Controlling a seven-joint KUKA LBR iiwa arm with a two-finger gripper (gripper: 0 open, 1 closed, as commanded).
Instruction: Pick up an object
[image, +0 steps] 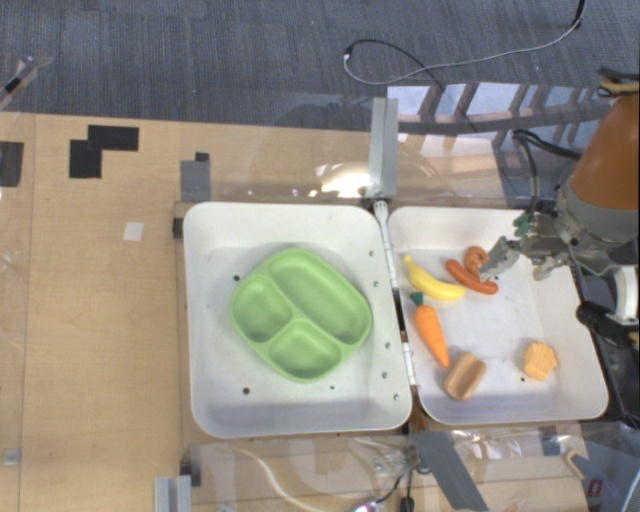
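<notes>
My gripper (522, 262) hangs over the upper right part of the right bin (590, 400). It is open with nothing between its fingers, and its left fingertip (498, 260) sits just right of a red sausage (472, 278) and a small orange piece (475, 257). A yellow banana (432, 284) lies left of the sausage. An orange carrot (431, 334) lies below the banana near the bin's left wall. A brown bread roll (464, 374) rests at the front, and a yellow-orange pastry (539, 361) lies at the front right.
The left bin (210, 400) holds a green divided plate (300, 314). A metal divider post (383, 150) rises behind the wall between the two bins. The arm's orange band (610, 160) and cables stand at the right edge.
</notes>
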